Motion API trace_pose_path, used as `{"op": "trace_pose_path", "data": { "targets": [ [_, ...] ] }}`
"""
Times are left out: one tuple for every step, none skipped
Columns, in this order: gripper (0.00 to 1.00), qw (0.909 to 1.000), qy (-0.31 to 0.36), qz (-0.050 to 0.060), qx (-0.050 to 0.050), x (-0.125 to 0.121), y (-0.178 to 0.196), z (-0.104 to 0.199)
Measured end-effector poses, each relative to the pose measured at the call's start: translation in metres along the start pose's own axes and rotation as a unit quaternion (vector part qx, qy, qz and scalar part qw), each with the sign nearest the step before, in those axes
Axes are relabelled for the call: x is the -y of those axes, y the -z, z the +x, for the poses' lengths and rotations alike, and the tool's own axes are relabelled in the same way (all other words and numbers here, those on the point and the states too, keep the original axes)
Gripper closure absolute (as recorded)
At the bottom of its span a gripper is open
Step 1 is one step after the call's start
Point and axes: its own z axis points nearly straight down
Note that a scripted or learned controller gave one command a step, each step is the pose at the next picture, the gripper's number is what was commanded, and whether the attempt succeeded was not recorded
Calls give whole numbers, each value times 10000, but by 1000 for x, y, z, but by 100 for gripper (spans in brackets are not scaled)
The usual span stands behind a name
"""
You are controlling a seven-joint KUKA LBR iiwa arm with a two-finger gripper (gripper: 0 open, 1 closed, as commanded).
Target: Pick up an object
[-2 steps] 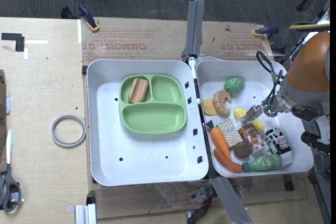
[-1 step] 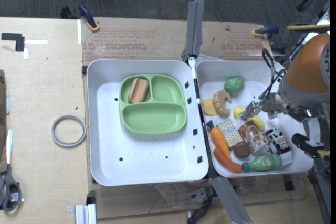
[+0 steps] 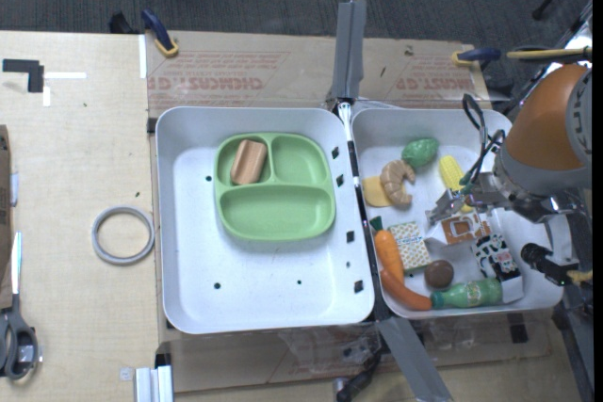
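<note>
- Gripper [image 3: 455,205] low in right bin [image 3: 415,113], reaching in from 3 o'clock; orange band at wrist near the frame edge.
- Fingers hard to read among clutter — cannot tell whether apart or together; nothing clearly seen between them.
- Tip sits just beside small orange-and-white packet [image 3: 464,228], at its 11 o'clock; contact uncertain.
- Candidate objects all lying in right bin: green vegetable [image 3: 419,150] at 12 o'clock of bin, corn [image 3: 451,172] beside it, croissant [image 3: 399,182] and yellow wedge [image 3: 376,192] toward 9 o'clock, carrot [image 3: 387,256], patterned box [image 3: 409,245], brown ball [image 3: 438,274], green bottle [image 3: 468,295] along 6 o'clock, black-and-white carton [image 3: 496,256] at 4 o'clock.
- Left bin [image 3: 188,231] holds green divided plate [image 3: 275,212] with a sausage-like piece [image 3: 249,161] in its 10 o'clock compartment.
- Judgement: task in approach or grasp stage — no object lifted clear, pick not yet done; closing securely and raising remain.
</note>
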Motion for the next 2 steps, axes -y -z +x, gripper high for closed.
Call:
{"op": "trace_pose_path", "data": {
  "targets": [
    [0, 10000, 30, 13, -6, -52, 41, 16],
    [0, 9995, -310, 22, -4, -83, -2, 32]
  ]
}}
